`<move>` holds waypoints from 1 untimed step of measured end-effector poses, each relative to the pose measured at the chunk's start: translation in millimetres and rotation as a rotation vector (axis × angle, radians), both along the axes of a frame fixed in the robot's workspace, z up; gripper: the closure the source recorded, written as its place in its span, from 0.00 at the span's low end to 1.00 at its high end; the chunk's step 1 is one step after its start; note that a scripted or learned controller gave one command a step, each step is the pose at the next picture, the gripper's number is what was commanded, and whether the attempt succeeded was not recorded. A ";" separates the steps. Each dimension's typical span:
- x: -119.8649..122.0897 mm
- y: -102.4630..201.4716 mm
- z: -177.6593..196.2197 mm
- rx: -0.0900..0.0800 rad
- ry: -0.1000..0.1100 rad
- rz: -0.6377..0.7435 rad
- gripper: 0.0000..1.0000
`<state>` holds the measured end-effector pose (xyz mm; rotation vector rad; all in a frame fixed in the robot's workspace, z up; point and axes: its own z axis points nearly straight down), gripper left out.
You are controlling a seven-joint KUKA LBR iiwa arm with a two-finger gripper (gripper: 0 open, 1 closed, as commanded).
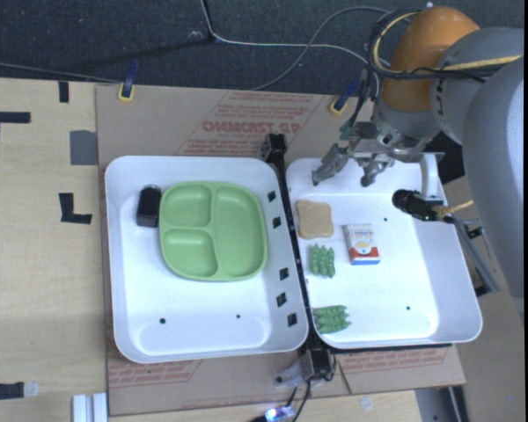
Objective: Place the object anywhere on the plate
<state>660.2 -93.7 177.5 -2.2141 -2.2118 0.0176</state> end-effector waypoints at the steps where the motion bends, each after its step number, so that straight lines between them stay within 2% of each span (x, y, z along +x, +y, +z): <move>1: 3.2 0.1 9.9 -0.001 -0.015 0.003 0.00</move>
